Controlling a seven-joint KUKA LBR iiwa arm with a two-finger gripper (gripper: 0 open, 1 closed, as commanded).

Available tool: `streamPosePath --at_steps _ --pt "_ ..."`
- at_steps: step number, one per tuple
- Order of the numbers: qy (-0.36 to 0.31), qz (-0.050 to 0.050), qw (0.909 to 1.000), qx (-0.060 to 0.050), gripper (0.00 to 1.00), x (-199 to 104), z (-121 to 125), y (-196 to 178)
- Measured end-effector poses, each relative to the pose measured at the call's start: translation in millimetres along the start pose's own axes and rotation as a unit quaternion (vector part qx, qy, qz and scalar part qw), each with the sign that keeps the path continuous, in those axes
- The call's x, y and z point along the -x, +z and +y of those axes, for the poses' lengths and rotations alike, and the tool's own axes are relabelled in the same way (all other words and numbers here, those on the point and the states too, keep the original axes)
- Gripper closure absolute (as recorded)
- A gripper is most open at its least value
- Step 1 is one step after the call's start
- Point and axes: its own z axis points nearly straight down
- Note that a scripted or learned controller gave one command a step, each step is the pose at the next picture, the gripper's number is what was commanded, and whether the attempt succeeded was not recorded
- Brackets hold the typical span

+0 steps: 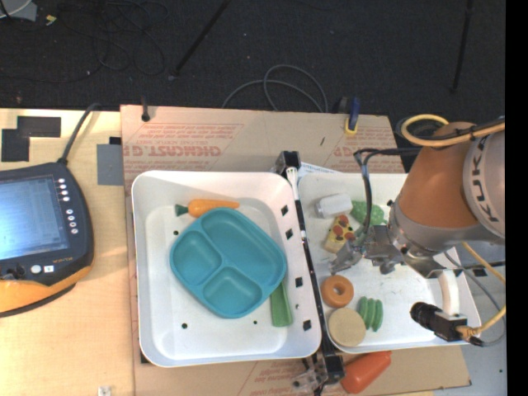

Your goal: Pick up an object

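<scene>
Claw (351, 254) low in right bin (396, 320), doughnut (337, 290) at its 6 o'clock; grip state cannot be told.

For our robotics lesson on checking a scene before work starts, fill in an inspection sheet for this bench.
Surface: two white bins, left bin, right bin, on cardboard.
Job's things: donut, green pea pod, tan disc, white block in the right bin.
Clutter: blue divided plate and carrot in the left bin.
Grippers: gripper low over the right bin.
Cables: black loops behind the bench.
Surroundings: control tablet at the left.
</scene>
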Motion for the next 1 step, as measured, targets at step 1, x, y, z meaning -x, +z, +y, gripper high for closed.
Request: streamPosePath --at_steps 1 --pt "0.001 0.001 1.0 -0.002 0.0 82.2 -29.6 72.3"
